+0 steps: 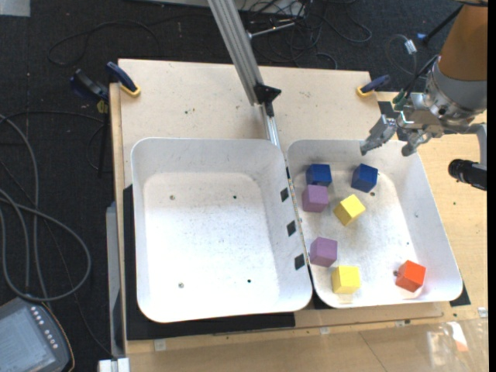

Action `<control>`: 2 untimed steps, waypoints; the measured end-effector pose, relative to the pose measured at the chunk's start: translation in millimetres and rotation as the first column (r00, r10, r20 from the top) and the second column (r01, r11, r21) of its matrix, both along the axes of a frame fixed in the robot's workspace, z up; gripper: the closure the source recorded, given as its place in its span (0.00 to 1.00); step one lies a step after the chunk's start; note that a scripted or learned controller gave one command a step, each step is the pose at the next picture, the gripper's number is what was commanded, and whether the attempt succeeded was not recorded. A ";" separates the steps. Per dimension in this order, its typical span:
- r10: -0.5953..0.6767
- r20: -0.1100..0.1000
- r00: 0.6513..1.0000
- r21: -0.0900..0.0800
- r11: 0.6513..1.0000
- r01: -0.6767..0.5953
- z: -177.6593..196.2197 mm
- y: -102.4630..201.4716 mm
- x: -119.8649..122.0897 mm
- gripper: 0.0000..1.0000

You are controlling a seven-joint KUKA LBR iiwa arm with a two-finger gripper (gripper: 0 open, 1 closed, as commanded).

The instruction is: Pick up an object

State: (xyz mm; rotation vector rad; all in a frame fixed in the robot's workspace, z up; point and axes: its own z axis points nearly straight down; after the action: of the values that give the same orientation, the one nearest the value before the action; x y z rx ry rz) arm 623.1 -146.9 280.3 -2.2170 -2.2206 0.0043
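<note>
The left bin (203, 231) held no blocks, so the work lay in the right bin (434, 231). There, from left to right, sat a purple cube (315, 198) touching a blue cube (318, 174) behind it, a second purple cube (323, 250), a yellow cube (350, 208), another yellow cube (346, 279) near the front rim, a second blue cube (364, 178) and an orange cube (411, 275) in the front right corner. The gripper (391, 140) hovered above the bin's far rim, fingers spread and holding nothing. This looked like the approach step: nothing was yet picked. The nearest target seemed the second blue cube, standing apart with open room around it; the descent would need to clear the far rim.
</note>
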 end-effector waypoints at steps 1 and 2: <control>0.001 0.004 1.000 -0.002 1.000 -0.001 2.8 0.0 0.7 0.00; -0.002 0.000 1.000 -0.001 1.000 0.002 -40.4 -0.7 -0.1 0.00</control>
State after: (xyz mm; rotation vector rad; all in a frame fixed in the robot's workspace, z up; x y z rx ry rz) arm 623.0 -147.6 239.9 -2.2198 -2.2190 0.0051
